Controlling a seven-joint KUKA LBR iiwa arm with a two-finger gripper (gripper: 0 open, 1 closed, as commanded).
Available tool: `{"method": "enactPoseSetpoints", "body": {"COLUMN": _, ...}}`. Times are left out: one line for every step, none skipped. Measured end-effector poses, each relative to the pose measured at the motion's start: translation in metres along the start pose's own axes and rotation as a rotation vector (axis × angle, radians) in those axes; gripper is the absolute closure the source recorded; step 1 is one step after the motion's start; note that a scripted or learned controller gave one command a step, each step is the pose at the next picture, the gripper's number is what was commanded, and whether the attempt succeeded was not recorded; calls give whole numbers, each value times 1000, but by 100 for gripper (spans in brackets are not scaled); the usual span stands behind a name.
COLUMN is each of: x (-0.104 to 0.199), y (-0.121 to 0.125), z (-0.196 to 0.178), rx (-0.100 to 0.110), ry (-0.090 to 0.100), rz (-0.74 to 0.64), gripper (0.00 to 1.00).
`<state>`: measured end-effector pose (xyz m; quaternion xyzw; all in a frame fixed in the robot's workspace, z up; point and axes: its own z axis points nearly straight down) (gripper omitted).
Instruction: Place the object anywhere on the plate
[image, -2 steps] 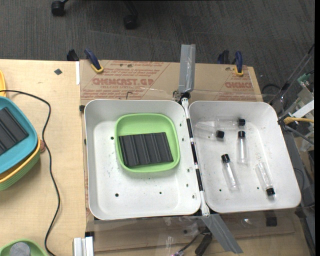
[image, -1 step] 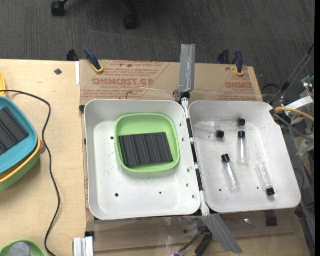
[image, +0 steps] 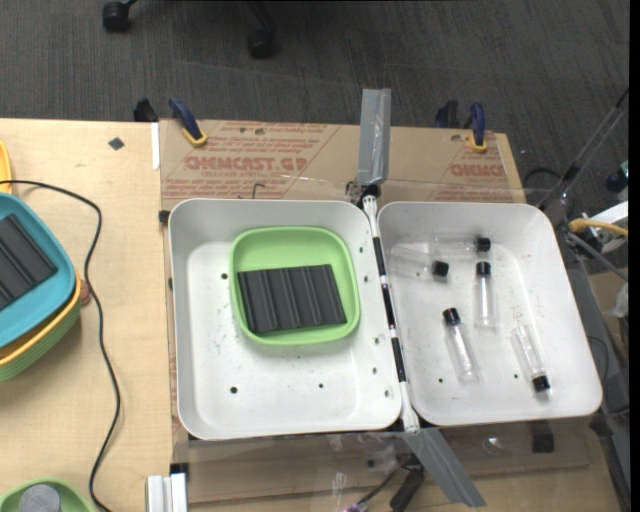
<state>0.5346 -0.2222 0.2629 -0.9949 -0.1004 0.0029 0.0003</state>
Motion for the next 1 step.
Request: {"method": "enactPoseSetpoints", "body": {"x": -15, "y": -4, "z": -6, "rx": 1, "ry": 0, "rz": 2, "gripper": 0}}
